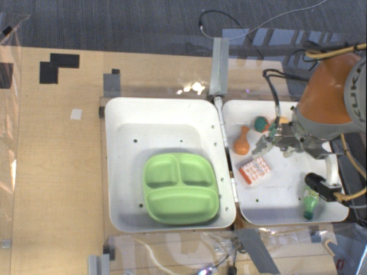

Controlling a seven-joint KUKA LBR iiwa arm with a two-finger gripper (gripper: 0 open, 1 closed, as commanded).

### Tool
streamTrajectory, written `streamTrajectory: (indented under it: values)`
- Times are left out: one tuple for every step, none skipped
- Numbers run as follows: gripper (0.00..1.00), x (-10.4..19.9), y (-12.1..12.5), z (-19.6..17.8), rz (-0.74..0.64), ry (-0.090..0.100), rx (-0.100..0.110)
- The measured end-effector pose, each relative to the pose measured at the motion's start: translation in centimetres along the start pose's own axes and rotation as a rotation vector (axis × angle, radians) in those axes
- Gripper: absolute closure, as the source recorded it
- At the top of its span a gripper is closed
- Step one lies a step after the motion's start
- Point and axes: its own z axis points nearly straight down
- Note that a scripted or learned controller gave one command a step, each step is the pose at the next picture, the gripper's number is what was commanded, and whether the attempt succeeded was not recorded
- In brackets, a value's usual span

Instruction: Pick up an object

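The gripper (269,142) hangs low over the right bin (287,211), its metal fingers pointing toward the bin's left half; whether they are parted or closed cannot be told from this slanted view, and nothing is visibly caught between them.

Several small candidates lie around it. Just to its left, almost at the fingertips, is an orange pear-shaped toy (243,142) with a narrow neck and a bulbous end. Just above and slightly left sits a small teal ball-like piece (261,122). Below and a little left lies a flat red-and-white packet (254,169), tilted on the bin floor. Well below and to the right, near the bin's lower corner, lies a green bottle-like item (310,204) with a dark cap.

The orange toy looks like the nearest target. It is probably light, hollow plastic, stiff and smooth, so it may squirt out if pinched on the round end; closing across the thinner neck should hold better. The packet looks thin and light, hard to get fingers under. The teal piece may roll away.

The left bin (120,153), far to the gripper's left, holds a green divided plate (180,188).
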Motion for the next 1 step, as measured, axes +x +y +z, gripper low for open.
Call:
streamTrajectory:
  values:
    - [0.00,-0.41,-1.12,8.03,-0.018,-0.002,-0.021]
